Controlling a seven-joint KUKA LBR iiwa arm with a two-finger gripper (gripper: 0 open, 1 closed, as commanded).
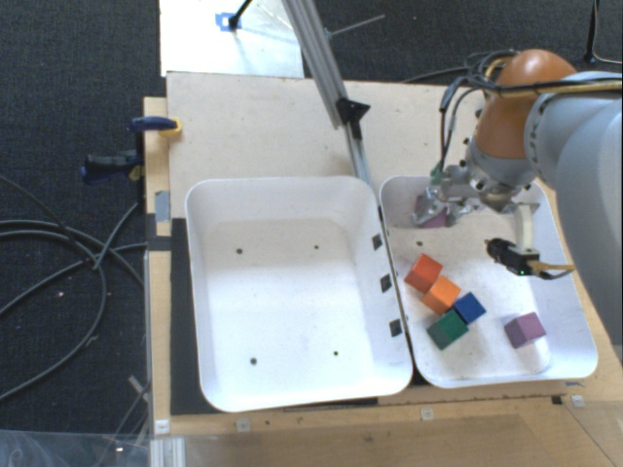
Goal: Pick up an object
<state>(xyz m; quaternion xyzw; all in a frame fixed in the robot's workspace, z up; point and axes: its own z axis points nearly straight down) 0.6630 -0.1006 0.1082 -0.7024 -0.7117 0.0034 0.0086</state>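
Observation:
My gripper [431, 208] hangs over the far left corner of the right bin [574, 353]. Just beneath its tip shows a small purple piece [436, 220], partly hidden, and I cannot make out whether it is gripped. Nearer the front lie a red block [422, 272], an orange block [443, 293], a blue block [469, 307] and a green block [448, 330], bunched together. A purple block [525, 329] lies apart at the front right.
The left bin [209, 358] sits beside the right one, their walls touching. A slanted metal rod [326, 66] crosses the bench behind the bins. A blue clamp [146, 125] grips the bench's left edge.

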